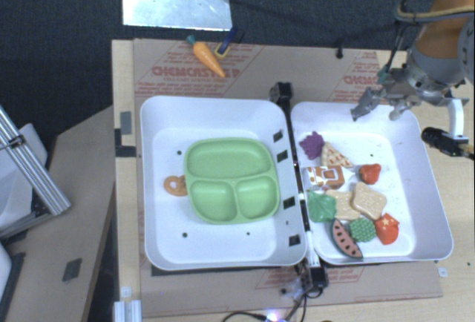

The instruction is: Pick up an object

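Toy food pile [347, 198] in right bin [423, 165] | end effector [381, 106] spread, above far rim | pretzel [176, 185] beside green tray [230, 179]

Both bins [223, 109] white. Left bin: pale green divided plate [231, 179]; tan-orange pretzel [176, 185] by its left edge. Right bin: purple grapes [312, 143], red tomato [370, 173], tan bread slice [368, 201], red-and-green watermelon slice [346, 238] with black seeds. Orange carrot [207, 58] with a green tip on brown cardboard [163, 68] printed with red lettering.
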Controlling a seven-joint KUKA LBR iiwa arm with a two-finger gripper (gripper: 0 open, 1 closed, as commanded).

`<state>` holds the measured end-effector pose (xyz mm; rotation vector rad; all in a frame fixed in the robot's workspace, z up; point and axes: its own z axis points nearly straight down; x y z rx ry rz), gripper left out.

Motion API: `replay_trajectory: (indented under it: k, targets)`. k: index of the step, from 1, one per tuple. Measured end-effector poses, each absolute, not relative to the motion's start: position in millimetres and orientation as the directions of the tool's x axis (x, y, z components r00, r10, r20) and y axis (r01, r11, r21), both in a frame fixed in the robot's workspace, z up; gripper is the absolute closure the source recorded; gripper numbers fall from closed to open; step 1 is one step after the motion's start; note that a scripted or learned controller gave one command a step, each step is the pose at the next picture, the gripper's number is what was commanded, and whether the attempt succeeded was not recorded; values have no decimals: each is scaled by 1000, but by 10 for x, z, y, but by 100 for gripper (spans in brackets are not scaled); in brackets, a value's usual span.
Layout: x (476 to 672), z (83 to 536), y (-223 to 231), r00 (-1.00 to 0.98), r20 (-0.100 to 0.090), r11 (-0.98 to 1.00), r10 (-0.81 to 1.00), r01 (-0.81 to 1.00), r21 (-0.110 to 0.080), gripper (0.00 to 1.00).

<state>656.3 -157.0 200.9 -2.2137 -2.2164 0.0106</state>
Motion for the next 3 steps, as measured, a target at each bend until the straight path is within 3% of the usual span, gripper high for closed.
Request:
replay_trajectory:
  k: [1,2,3]
  targets:
    - [6592,2088,-1568,-3,-1,3,1000,1000,2,0]
    - [6628,1663,-1609,-2,0,2,1000,1000,0,0]
    - [6528,1150,-1636,-1,0,1,1000,1000,-2,0]
